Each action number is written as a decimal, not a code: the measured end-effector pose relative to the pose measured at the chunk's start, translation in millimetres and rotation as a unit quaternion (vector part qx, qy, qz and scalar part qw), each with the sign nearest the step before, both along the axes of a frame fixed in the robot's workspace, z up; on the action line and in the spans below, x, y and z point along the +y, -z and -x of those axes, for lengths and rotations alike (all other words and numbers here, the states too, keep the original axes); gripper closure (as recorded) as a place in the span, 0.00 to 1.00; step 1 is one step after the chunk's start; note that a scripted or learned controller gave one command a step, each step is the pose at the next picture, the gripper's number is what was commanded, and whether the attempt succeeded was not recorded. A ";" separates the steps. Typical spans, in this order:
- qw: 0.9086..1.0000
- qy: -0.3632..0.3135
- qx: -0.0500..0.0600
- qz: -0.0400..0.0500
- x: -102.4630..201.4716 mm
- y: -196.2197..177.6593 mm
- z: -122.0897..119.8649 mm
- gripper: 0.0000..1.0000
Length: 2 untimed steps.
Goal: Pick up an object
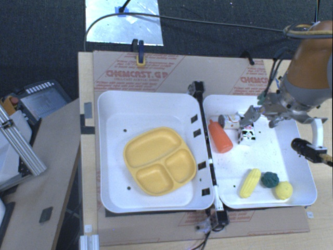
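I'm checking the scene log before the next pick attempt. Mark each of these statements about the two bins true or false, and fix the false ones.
1. The yellow divided tray lies in the left bin. True.
2. The carrot lies in the left bin. False: it lies in the right bin, near the divider.
3. The corn cob lies beside a green ball. True.
4. The lemon sits on the yellow tray. False: it sits in the right bin's near corner.
5. The gripper is above the right bin. True.
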<state>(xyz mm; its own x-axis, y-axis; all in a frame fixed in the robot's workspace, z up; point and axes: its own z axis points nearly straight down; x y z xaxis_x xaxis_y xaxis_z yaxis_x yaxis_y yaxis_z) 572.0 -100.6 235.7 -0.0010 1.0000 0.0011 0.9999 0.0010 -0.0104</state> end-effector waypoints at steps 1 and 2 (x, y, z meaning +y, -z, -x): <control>1.000 -0.001 -0.006 0.001 0.0 -6.0 -2.3 0.00; 1.000 0.000 -0.003 0.000 -4.9 55.6 -1.7 0.00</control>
<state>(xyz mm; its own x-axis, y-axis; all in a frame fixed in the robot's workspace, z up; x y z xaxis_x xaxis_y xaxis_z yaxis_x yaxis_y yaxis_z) 573.8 -105.5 180.1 -0.0008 1.0000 0.0005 1.0000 0.0008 -0.0039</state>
